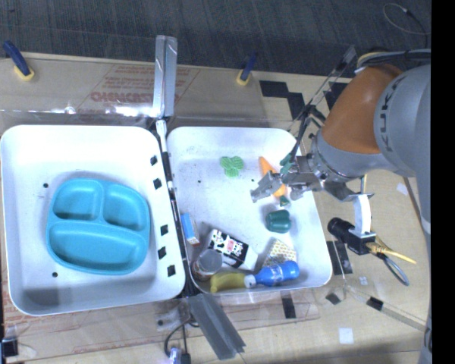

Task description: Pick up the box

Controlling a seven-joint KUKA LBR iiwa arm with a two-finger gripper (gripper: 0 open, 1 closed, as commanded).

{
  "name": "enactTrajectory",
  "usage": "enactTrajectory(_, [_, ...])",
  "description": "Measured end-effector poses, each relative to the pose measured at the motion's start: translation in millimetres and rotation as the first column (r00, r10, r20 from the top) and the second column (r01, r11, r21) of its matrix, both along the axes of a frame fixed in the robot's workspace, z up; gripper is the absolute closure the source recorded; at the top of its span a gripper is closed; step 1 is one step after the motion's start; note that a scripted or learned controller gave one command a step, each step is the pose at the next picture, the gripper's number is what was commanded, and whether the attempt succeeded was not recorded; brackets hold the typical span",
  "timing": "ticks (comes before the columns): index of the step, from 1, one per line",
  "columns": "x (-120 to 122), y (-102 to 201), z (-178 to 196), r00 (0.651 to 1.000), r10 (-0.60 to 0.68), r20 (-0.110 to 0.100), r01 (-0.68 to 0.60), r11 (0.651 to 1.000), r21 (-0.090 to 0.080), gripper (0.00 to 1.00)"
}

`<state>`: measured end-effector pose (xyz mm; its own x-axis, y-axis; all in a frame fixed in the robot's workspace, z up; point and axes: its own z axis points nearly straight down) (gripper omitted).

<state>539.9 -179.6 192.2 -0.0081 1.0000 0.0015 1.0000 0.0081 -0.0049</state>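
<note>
- Black-and-white box [229,247] lies untouched near my bin's [183,144] front edge.
- My gripper [277,184] hovers by the right edge, fingers apart, holding nothing.

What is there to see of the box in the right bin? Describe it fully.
The box is a small, flat carton, black and white in a cow-like patch print, looking like printed card. It lies on its side, slanted, near the front of the right bin. A grey round can touches its lower left end, and a yellow banana-like piece lies just below. The gripper is apart from it, further back.
</note>
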Motion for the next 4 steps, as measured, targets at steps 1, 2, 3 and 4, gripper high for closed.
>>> enactTrajectory(1, [7, 60, -78, 0.999, -0.052, -0.001, 0.052, 0.999, -0.001, 0.00])
enactTrajectory(2, [50, 89, -101, 0.999, -0.054, 0.001, 0.054, 0.999, -0.002, 0.00])
enactTrajectory(3, [50, 90, -92, 0.999, -0.050, -0.001, 0.050, 0.999, -0.001, 1.00])
enactTrajectory(4, [-9, 87, -102, 0.992, 0.129, 0.000, -0.129, 0.992, 0.000, 1.00])
